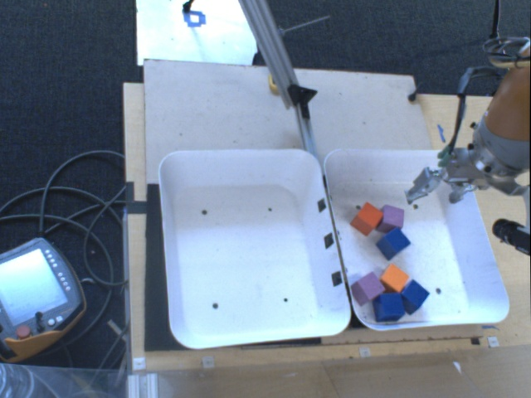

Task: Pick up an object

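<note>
My pincer (pixel 433 186) hangs over the right bin (pixel 489 259), above its far edge, and I cannot tell how it is set. Nothing is visibly caught in it. The right bin, a shallow, smooth white tray with rounded corners, holds seven small matte cubes: two orange (pixel 366 218), two purple (pixel 392 216) and three blue (pixel 393 243). Three sit near its middle, four cluster at its near edge. The left bin (pixel 249 247), touching the right bin's side, has the same shape. Both rest on the pale counter (pixel 249 106).
</note>
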### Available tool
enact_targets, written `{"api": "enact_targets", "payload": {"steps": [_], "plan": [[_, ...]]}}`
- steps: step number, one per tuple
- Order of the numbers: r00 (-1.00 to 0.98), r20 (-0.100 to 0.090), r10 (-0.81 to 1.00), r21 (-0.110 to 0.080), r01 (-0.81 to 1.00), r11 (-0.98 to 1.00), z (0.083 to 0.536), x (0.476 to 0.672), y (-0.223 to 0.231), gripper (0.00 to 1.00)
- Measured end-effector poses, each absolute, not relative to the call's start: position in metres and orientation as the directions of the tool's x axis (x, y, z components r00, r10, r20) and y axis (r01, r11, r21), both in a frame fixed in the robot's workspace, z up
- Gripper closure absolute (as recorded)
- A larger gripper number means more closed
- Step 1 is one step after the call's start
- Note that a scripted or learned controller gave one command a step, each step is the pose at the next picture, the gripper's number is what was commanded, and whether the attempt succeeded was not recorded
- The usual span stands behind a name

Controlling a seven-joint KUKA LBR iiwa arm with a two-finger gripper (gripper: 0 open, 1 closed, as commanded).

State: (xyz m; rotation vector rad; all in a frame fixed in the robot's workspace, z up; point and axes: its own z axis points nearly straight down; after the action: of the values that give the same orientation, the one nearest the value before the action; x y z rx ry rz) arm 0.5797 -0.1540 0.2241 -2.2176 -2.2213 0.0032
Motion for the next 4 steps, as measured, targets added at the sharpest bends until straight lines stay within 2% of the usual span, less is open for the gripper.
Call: {"api": "enact_targets", "payload": {"steps": [1,2,3,4], "plan": [[-0.002,0.001,1.000,-0.003,1.000,0.002,0.177,0.571,-0.150,0.00],[-0.003,0.002,1.000,-0.004,1.000,0.003,0.115,0.574,-0.149,0.00],[-0.004,-0.001,1.000,0.004,1.000,0.004,0.129,0.576,-0.150,1.00],[-0.005,-0.002,1.000,0.008,1.000,0.006,0.189,0.583,-0.143,1.00]]}}
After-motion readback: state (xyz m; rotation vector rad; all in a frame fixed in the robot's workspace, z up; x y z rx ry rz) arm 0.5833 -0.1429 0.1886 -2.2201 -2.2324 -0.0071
